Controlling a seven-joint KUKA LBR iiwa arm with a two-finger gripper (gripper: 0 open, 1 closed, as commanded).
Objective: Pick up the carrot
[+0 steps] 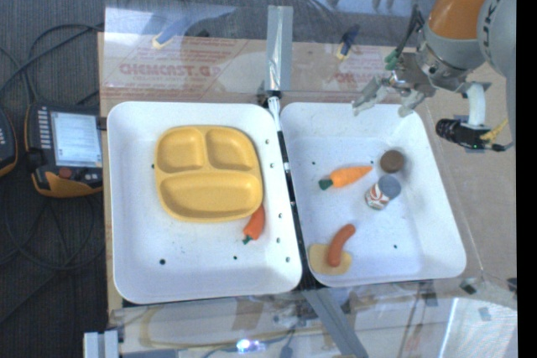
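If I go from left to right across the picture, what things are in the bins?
Yellow tray → red pepper → sausage → carrot → brown puck. The small round thing by the puck overlaps it, so I skipped it.

Two white bins sit side by side: the left bin (134,264) and the right bin (436,239). The left one holds one yellow divided plate (207,172) and one small orange pepper (254,224). The right one holds one carrot (348,177), one sausage (340,245), one brown round piece (392,161) and one grey-and-white ball (382,193).
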